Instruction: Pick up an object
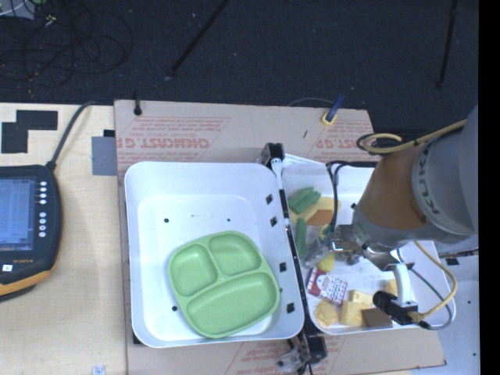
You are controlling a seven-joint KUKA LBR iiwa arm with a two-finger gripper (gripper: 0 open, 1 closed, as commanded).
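- Objects [336, 291] for picking lie heaped in the right bin [344, 328]: a red-and-white packet just below the tool, yellow pieces further below it, a green and yellow item [308, 204] up and to the left of it.
- The tool [337, 244] sits low in the right bin, under the orange band of the arm [398, 198], among the clutter at the bin's middle. Whether it is wide or narrow I cannot tell; the wrist and cables cover it, and nothing can be made out held in it.
- To the tool's far left, across the divider, the left bin [148, 201] holds a green compartment plate [224, 283], well apart from the tool.
- A pendant with a screen [23, 221] rests on the bench [70, 319] far to the left of the tool, outside both bins.
- Risk, as I judge it: the pieces are packed close and overlap, so the tool may close on an edge and let it slip, or pinch two things at once.
- The flat packet may be too thin to catch, and the tool could press into the bin floor.
- The loose cable beside the wrist could snag on the bin rim.
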